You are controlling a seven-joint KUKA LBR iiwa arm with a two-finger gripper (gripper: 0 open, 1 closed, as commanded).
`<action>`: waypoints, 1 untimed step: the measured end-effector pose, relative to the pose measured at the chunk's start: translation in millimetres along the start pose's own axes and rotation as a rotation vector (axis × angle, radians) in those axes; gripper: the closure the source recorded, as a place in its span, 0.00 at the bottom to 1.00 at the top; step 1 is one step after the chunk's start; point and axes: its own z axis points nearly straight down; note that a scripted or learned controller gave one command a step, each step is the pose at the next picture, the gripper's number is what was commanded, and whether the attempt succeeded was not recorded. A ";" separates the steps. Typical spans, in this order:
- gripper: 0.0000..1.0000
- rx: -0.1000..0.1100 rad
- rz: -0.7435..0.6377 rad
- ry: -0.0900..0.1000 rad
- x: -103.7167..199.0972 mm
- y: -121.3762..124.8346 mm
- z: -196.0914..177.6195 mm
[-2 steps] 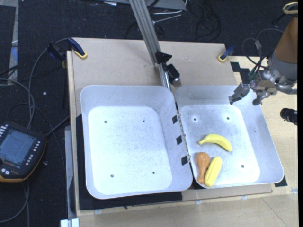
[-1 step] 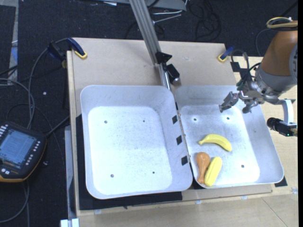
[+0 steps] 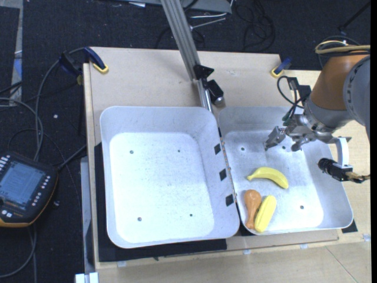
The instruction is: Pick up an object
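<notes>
The arm enters over the right bin (image 3: 330,217), with the gripper (image 3: 285,139) hanging near that bin's far edge above bare floor. Its fingers look parted and nothing sits between them.

Candidate objects, all in the right bin:
- Banana (image 3: 268,176), lying alone near the bin's centre, long axis running from the left wall toward the right wall.
- Corn cob (image 3: 265,213), at the near edge close to the left corner.
- Orange drumstick-shaped toy (image 3: 252,206), touching the corn cob on its left, tight to the left wall.

The left bin (image 3: 112,158) holds no target.

Judged step: approach, no contact yet. The banana appears the cleanest pick, being clear on all sides and nearest the gripper. The jaws should straddle its short width at mid-length, descending vertically until the fingertips reach the floor before closing. The paired items near the wall risk a double or blocked grasp.
</notes>
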 end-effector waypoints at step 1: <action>1.00 -0.004 0.000 -0.001 -0.3 1.0 -13.0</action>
